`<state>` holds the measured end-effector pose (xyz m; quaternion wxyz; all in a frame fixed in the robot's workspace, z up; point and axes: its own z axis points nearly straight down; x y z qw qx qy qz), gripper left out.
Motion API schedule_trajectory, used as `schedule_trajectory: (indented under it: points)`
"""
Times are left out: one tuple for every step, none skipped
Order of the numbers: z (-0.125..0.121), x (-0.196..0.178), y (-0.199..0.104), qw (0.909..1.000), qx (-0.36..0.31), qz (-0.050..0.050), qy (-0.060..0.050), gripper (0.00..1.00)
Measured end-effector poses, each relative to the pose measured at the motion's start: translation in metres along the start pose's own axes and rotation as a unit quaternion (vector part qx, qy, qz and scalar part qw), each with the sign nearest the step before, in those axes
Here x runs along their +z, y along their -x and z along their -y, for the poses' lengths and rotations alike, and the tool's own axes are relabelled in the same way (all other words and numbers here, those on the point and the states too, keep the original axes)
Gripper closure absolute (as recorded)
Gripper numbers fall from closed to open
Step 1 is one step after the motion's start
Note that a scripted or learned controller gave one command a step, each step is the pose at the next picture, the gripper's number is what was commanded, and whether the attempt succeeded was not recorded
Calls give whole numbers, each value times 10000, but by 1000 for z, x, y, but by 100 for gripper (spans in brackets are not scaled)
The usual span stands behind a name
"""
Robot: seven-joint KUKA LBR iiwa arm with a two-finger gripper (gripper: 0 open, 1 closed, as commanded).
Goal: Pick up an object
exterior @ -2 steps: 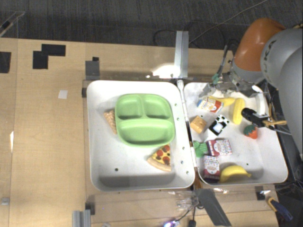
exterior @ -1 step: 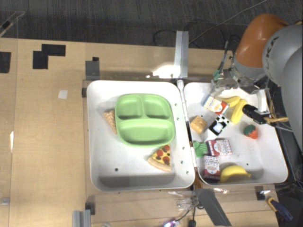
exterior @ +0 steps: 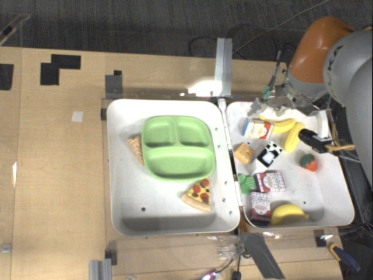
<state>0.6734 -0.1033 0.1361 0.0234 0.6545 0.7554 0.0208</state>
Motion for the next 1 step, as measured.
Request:
schedule_trajectory:
  points:
    - [40, 32, 27, 9987, -481, -25, -142, 0]
